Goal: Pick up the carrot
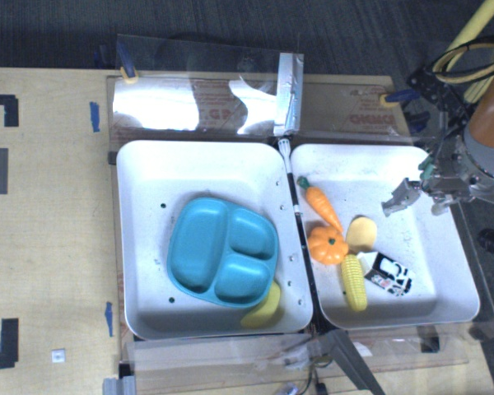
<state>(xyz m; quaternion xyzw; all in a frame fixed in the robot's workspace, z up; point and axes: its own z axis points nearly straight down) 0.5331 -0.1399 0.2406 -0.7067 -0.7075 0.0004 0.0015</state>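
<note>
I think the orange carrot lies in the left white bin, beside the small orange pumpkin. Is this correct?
Not quite. The camera view shows the orange carrot in the right white bin, near its left wall. It does lie beside the small orange pumpkin.

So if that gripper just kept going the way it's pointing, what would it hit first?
Probably the bare floor of the right bin below it. The gripper hangs right of the carrot, apart from it, though height is hard to judge here.

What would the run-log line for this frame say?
task: pick up carrot | carrot: lying in right bin, by left wall, touching pumpkin | gripper: over right bin, apart from carrot | grasp: none
</note>
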